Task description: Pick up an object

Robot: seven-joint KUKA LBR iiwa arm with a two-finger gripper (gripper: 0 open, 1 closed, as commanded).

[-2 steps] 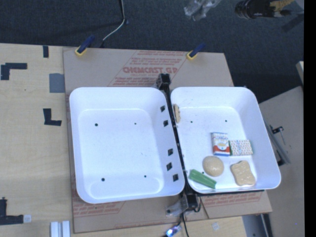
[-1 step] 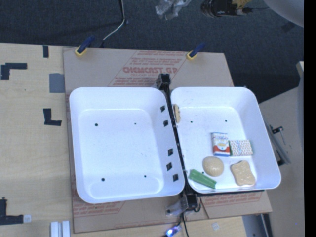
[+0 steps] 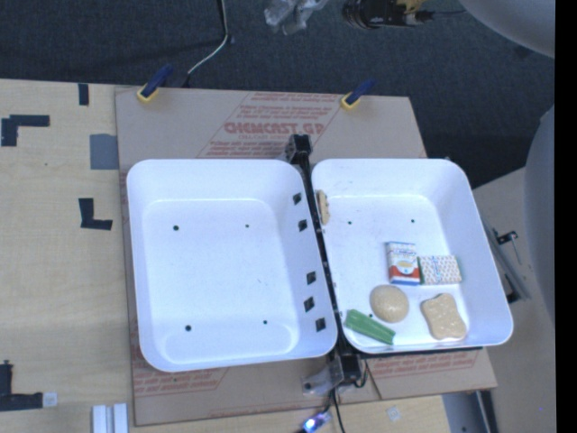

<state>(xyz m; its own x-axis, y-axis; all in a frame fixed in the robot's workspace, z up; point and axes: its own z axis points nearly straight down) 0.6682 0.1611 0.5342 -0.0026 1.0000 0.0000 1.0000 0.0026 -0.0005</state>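
The right bin holds several items near its front. A small red and white box stands beside a speckled white packet. In front of them lie a round tan lump, a tan bread-like piece and a green stick-shaped object in the front left corner. A small tan bit rests against the bin's left wall. My gripper is blurred at the top of the camera view, far beyond both bins and above the dark floor, with nothing seen in it.
The left bin sits beside the right one on a cardboard sheet. Black clips line the shared wall. A cable runs over the floor behind the bench.
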